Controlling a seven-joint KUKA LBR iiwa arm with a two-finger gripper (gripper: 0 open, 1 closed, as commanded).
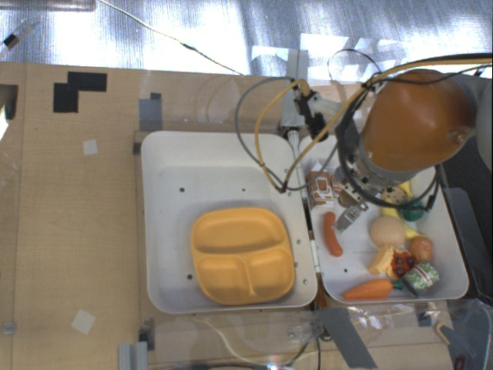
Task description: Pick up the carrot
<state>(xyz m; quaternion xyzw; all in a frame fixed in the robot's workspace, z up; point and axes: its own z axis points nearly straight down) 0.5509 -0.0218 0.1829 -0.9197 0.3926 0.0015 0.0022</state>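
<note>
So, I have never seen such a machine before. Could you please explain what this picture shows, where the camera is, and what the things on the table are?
The camera looks down at a slant from above a wooden bench. The big grey and orange shape at the right is a robot arm; cables run along it. At its lower end is its hand, the part that grasps things. It hangs over the right bin, and I see nothing between its fingers.

Two shallow white bins sit side by side. The left bin holds a yellow tray with compartments. The right bin holds toy food: a red sausage, a pale round ball, a small brown packet and others. The carrot, which the arm should pick up, lies near the bin's front edge, apart from the hand.
</note>
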